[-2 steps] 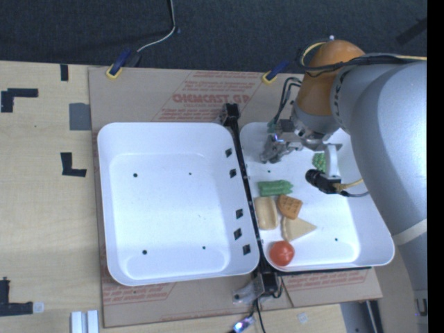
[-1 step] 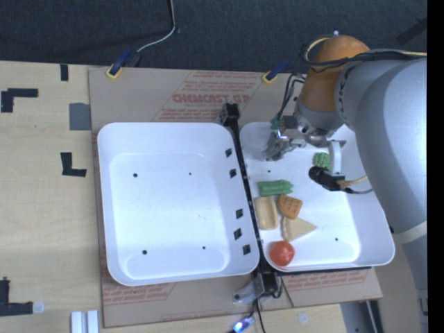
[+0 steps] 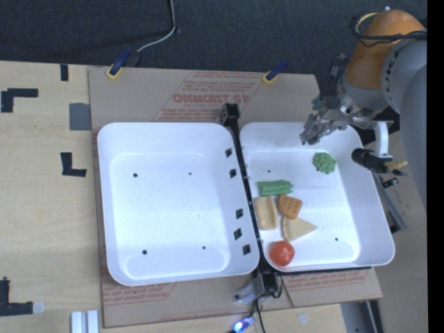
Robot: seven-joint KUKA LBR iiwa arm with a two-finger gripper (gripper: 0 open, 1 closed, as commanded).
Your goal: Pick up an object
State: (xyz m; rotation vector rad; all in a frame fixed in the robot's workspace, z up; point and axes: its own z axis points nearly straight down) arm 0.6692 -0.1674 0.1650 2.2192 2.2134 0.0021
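Note:
The right bin (image 3: 347, 252) holds several toy foods. A green broccoli-like piece (image 3: 323, 162) lies near its far right side. A flat green piece (image 3: 275, 186) lies in the middle, with a tan bread-like piece (image 3: 265, 212), an orange waffle piece (image 3: 290, 205) and a pale wedge (image 3: 298, 228) just in front of it. A red tomato (image 3: 281, 253) sits at the near edge. My gripper (image 3: 310, 134) hangs over the bin's far right corner, up and left of the broccoli piece, with nothing seen between its fingers.
The left bin (image 3: 111, 186) stands beside the right one on a cardboard sheet (image 3: 201, 96). A black divider with clips (image 3: 237, 179) runs between the bins. The arm's grey body and orange band (image 3: 388, 26) fill the upper right. A cable (image 3: 166, 26) runs across the back.

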